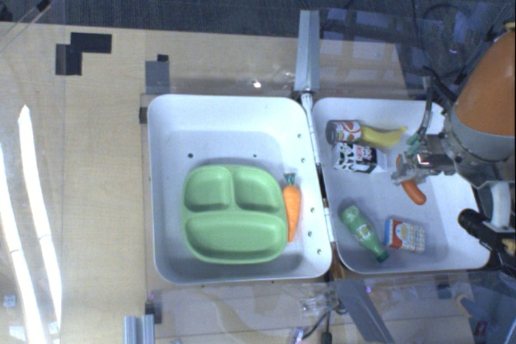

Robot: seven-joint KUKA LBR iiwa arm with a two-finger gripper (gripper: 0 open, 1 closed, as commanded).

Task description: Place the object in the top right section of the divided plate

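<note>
A green divided plate (234,213) lies in the left bin (169,133), with an orange carrot (292,208) lying just off its right rim. My gripper (412,167) is in the right bin (459,254), directly above the upper end of a small red sausage (415,192). From this angle I cannot tell whether the sausage is touched or gripped. The grey wrist and orange band (488,89) come in from the right.
The right bin also holds a can (343,130), a banana (383,136), a black-and-white carton (355,158), a green bottle (362,232) and a small red-and-white box (405,234). A metal divider post (307,52) stands between the bins at the back.
</note>
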